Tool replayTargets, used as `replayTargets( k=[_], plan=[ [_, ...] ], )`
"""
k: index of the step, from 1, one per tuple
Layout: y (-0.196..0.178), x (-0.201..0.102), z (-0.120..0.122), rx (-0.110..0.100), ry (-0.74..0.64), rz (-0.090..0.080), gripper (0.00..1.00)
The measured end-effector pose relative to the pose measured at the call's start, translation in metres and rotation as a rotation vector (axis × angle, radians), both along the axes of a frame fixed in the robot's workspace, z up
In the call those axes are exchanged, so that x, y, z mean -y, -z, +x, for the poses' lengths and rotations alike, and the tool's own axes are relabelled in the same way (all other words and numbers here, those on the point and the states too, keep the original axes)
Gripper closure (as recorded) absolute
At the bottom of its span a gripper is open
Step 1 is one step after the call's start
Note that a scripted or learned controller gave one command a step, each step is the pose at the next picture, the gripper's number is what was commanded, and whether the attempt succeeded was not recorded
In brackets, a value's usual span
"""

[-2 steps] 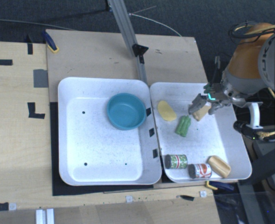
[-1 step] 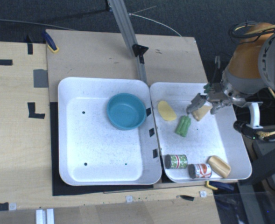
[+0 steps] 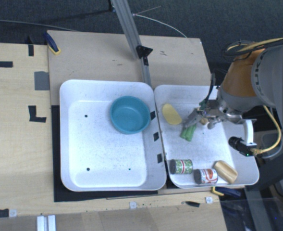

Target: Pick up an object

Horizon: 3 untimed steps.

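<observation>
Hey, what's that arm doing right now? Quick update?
Gripper low in right bin, at green object. Grasp unconfirmed. Yellow object close beside.

Blue bowl (image 3: 129, 114) (teal-tinged), white bins (image 3: 74, 143)

The end effector (image 3: 195, 121) partly hides the green object (image 3: 188, 132) beneath it.

The surface (image 3: 16, 143) is light wood with small black tape marks on its left side. A paler board (image 3: 93, 57) lies on it, and a dark mat (image 3: 56, 177) peeks out beneath the left white bin (image 3: 71, 143). The right white bin (image 3: 247, 174) sits just beside it, touching. A blue and yellow clip (image 3: 52, 43) rests near the board's top left corner.
</observation>
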<state>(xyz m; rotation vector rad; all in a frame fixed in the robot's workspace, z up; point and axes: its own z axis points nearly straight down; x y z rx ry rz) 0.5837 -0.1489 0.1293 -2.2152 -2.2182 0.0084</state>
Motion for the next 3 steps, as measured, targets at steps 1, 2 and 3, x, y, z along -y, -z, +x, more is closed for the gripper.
replayTargets(
  k=[1,2,3],
  plan=[
    [0.042,0.000,0.000,0.009,-0.001,-0.003,0.00],
    [0.029,0.000,0.001,0.012,-0.001,-0.005,1.00],
    [-0.021,0.001,0.005,0.012,0.000,-0.002,1.00]
  ],
)
